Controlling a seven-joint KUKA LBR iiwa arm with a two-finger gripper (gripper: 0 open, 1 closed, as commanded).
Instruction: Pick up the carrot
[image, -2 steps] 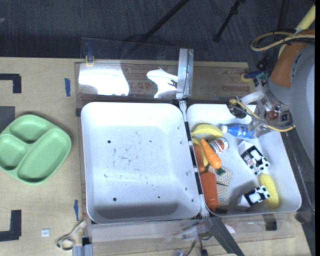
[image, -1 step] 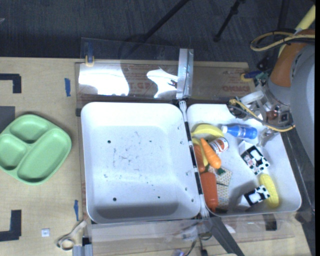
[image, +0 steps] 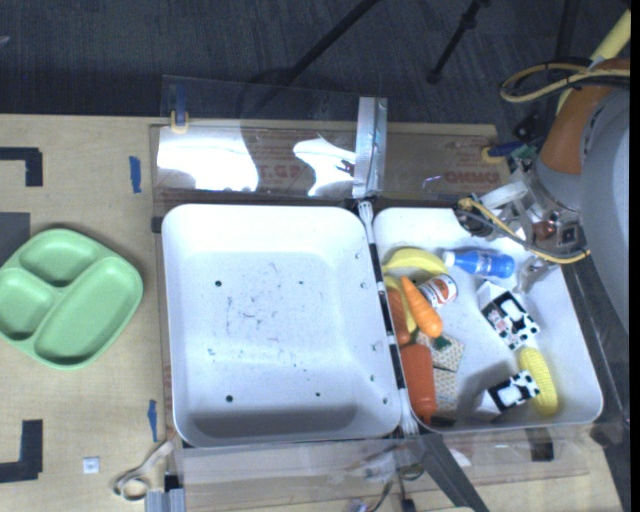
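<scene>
The carrot (image: 424, 310) is a short orange cone lying at the left side of the right bin (image: 580, 330), just below the banana (image: 413, 262) and next to a small can (image: 440, 290). A longer orange-red vegetable (image: 418, 378) lies below it along the bin's left wall. My gripper (image: 528, 226) hangs over the bin's upper right part, well to the right of and above the carrot, near the blue bottle (image: 483, 264). Nothing can be seen held in it.
The right bin also holds a corn cob (image: 540, 378), two black-and-white patterned pieces (image: 508, 316), and a tan waffle-like piece (image: 447, 356). The left bin (image: 270, 320) adjoins it. A green divided plate (image: 66, 297) sits on the bench at far left.
</scene>
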